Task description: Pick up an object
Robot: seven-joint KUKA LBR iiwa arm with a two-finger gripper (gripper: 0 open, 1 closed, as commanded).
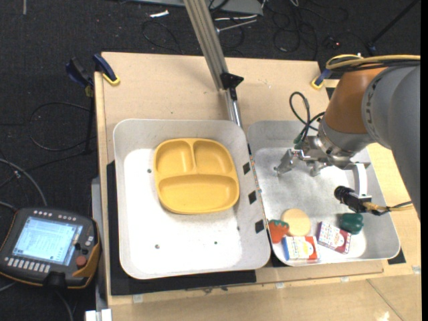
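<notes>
Camera view, two white bins, one yellow tray, end effector spread, holding nothing

Grey arm entering from the right, thick and rounded, bent downward at the wrist. Orange band wrapped around the segment just above the wrist. Black cable looping off the wrist's left side. Metal two-finger tool hanging low over the right-hand bin's far half, pointing down and leftward. Fingers spread apart in a splayed stance, nothing between them.
</notes>
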